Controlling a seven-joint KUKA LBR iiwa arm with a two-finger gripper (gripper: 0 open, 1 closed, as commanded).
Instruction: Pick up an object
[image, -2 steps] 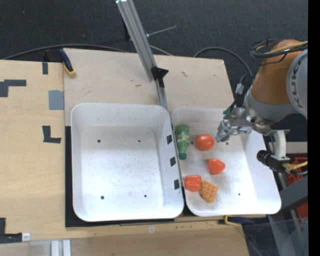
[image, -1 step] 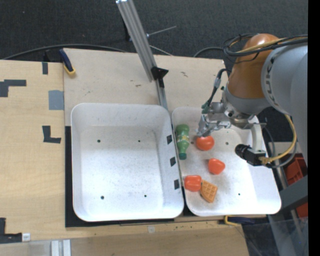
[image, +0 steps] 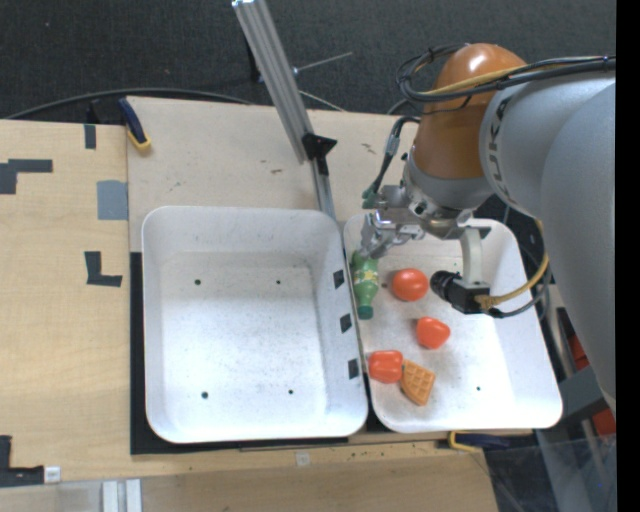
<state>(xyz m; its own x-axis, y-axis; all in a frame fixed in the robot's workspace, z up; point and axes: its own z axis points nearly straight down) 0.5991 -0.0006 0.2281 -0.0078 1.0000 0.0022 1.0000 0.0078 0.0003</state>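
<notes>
A wooden bench holds two white bins. In the right bin, the gripper hangs just above a green object by the left wall; its grip state cannot be told. Nearby lie a red tomato and waffle piece.

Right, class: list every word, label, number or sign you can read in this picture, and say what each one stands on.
None can be read. The bins, the arm and the toy food, such as the green bottle and the waffle, show no print. The dark tape marks on the bench are plain shapes, not letters.
</notes>
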